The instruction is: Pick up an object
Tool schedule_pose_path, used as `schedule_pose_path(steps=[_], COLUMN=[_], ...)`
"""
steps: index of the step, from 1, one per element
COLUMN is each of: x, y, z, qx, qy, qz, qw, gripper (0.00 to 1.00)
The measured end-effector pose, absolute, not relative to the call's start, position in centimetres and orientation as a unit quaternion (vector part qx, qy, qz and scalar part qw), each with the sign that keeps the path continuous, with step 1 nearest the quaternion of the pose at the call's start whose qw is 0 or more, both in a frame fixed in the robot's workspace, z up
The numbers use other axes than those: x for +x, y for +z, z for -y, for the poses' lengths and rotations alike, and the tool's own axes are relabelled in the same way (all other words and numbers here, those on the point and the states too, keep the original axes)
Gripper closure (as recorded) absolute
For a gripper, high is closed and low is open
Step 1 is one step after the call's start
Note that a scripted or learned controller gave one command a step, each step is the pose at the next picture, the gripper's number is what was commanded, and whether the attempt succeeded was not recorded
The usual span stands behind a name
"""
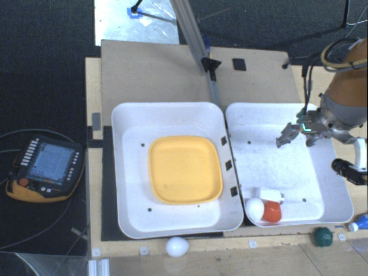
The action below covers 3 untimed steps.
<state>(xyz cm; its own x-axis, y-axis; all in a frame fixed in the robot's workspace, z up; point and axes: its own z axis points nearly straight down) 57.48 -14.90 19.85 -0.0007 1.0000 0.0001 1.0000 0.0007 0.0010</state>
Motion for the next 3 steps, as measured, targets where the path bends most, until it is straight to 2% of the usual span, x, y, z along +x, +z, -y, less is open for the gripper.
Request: schedule_pose_path(steps=[1, 3], x=[57.5, 57.6], y=[19.8, 8.8], z=[14.9, 15.6], qx=[0.707, 0.707], qy=[0.0003, -0.001], qz=[-0.707, -0.707], qw=[0.0, -0.001], gripper=[0.0, 0.0])
